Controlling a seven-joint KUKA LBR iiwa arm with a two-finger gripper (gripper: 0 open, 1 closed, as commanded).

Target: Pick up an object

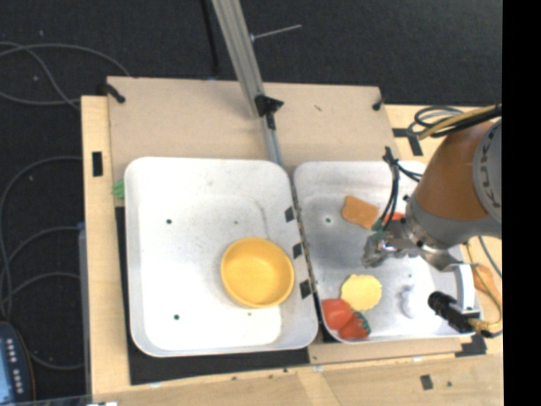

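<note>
The pale yellow, flat round toy piece (362,292) lies near the right white bin's (325,184) front edge; light, stiff, thin, best pinched across its rim. Gripper (377,250) hovers just behind it; its opening cannot be told.

No legible text, label or number anywhere, perhaps owing to the coarse view.

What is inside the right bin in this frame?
The right bin holds an orange block, a yellow disc and a red strawberry-like piece. The arm covers its right part, so anything beneath stays hidden.
</note>
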